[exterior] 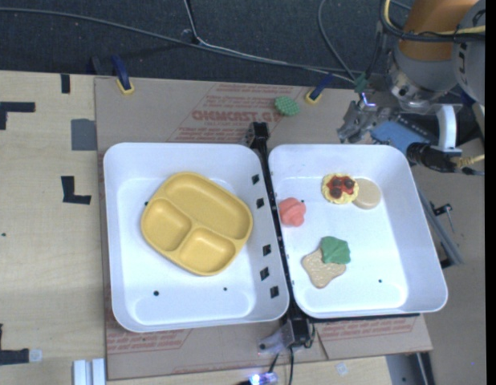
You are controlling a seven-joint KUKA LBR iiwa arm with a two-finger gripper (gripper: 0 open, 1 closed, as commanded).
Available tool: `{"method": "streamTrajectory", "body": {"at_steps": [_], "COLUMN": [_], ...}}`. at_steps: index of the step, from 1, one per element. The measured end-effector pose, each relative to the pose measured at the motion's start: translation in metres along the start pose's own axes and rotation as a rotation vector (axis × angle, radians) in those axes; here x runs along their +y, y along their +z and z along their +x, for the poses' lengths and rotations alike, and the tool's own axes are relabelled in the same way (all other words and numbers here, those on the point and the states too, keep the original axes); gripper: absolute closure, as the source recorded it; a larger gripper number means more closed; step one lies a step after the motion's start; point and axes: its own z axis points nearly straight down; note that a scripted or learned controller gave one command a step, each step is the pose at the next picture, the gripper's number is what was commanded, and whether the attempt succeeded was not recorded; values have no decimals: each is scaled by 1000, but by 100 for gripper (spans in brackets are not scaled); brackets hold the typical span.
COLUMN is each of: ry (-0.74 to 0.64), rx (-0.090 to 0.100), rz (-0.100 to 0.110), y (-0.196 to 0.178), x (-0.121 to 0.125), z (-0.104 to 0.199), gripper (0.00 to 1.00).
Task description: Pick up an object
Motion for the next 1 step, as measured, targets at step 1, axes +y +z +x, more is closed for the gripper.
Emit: {"method": "streamTrajectory", "body": {"at_steps": [1], "ry": [-3], "rx": [1], "rz": [7], "y": [19], "x": [-10], "z": [46], "gripper": [100]}}
